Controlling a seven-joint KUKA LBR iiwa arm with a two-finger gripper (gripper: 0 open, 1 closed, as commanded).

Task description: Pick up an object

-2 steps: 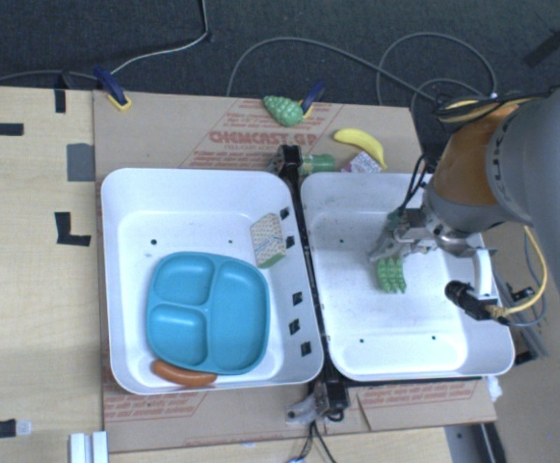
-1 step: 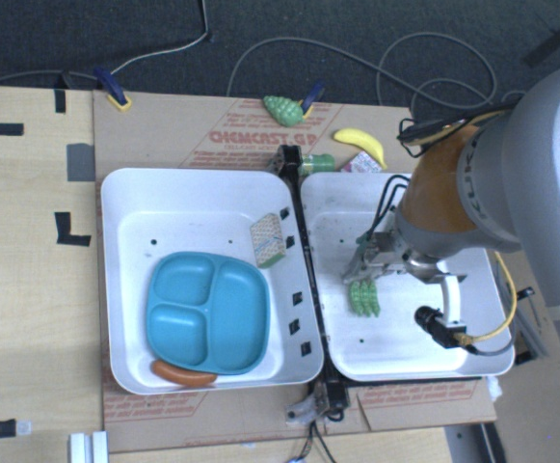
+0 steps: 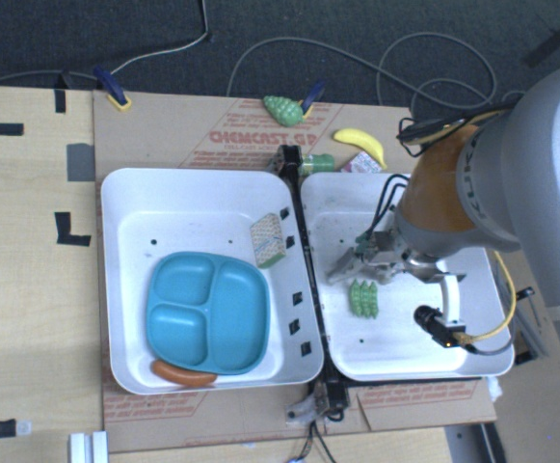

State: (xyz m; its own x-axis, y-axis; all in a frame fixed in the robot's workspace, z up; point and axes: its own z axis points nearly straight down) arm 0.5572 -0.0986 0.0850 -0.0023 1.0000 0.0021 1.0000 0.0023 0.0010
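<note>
White plastic all round on my screen: two shallow bins side by side on a cardboard sheet (image 3: 212,143) laid over the pale wooden bench (image 3: 29,287); the right bin (image 3: 395,355) is where my arm is, the left bin (image 3: 125,201) sits across a black divider strip (image 3: 304,258). Open floor in the right bin is mostly along its near wall and near-left corner; the grey arm (image 3: 511,162) with its orange band covers the far right part. The gripper (image 3: 352,263) sits low near the bin's left-middle, pointing toward the divider; I honestly can't tell how its jaws stand, too blurry. Just beside it, on the near side, lies a green ridged object (image 3: 363,299) flat on the floor, long axis running roughly far-to-near in the view, apart from the walls. In the left bin: a blue divided plate (image 3: 207,312), an orange sausage-like piece (image 3: 183,374) against its near edge, and a patterned sponge-like block (image 3: 268,237) by the divider. Behind the bins on the cardboard: a banana (image 3: 359,145) and a green lumpy toy (image 3: 281,109); dark carpet with cables beyond.
</note>
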